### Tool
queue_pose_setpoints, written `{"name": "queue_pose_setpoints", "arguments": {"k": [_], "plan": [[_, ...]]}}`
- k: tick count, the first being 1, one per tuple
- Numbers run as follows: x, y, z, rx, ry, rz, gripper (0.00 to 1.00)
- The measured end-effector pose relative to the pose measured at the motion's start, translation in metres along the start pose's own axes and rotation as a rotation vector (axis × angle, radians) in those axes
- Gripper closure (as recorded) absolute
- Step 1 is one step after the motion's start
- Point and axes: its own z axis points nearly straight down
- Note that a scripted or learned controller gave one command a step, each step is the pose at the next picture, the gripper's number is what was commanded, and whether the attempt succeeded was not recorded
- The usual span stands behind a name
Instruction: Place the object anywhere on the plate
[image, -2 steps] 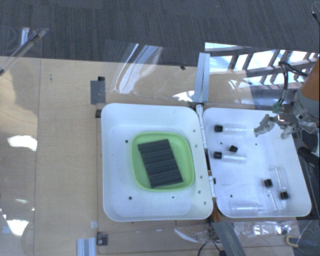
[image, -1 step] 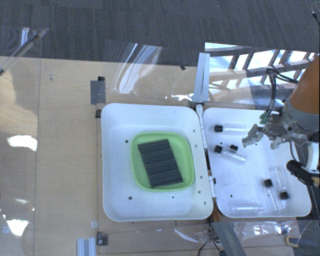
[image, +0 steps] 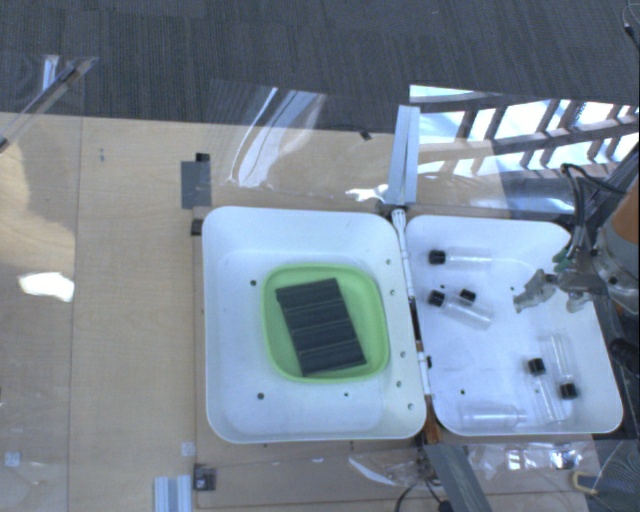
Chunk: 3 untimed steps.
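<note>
Black block (image: 320, 327) far from gripper (image: 545, 285)

We see two bins, the left bin (image: 230, 400) and the right bin (image: 590, 400), of smooth white plastic with a soft gloss, and a plate (image: 372, 300) of green plastic, also smooth. On it lies a dark grey block (image: 320, 327), matt and ribbed. The vials (image: 470, 258) look like clear glossy plastic with black caps, and the bench (image: 100, 300) looks like pale wood under a shiny transparent sheet.

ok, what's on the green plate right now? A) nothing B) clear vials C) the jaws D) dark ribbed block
D: a dark ribbed block lies on the green plate in the left bin; the clear vials are in the right bin.
</note>
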Motion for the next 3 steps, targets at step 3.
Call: {"name": "queue_pose_setpoints", "arguments": {"k": [3], "plan": [[-0.002, -0.018, -0.052, -0.004, -0.001, 0.008, 0.00]]}}
